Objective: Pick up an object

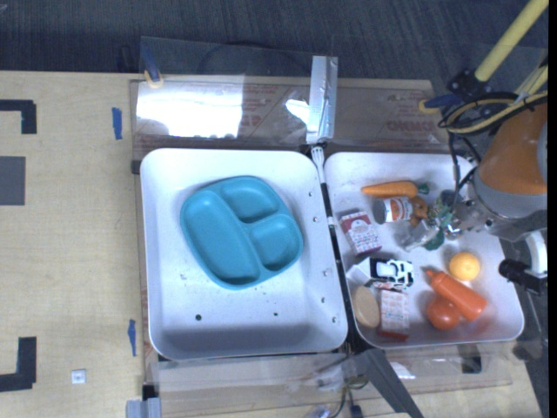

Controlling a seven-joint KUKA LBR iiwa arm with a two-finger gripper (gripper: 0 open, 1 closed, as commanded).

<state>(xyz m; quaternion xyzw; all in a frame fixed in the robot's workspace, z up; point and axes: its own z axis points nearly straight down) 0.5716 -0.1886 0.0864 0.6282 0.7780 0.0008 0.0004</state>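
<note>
The right bin holds several small items. An orange carrot lies at the back, with a small red-labelled jar just in front of it. A red packet, a black and white toy, a yellow ball, an orange bottle and a red tomato lie further forward. My gripper hangs low over the bin's back right part, between the jar and the yellow ball. Glare and clutter hide its tip.
The left bin holds a blue divided plate. A tan round biscuit and a red-and-white box lie at the right bin's front. The arm's orange band and cables stand over the right rim.
</note>
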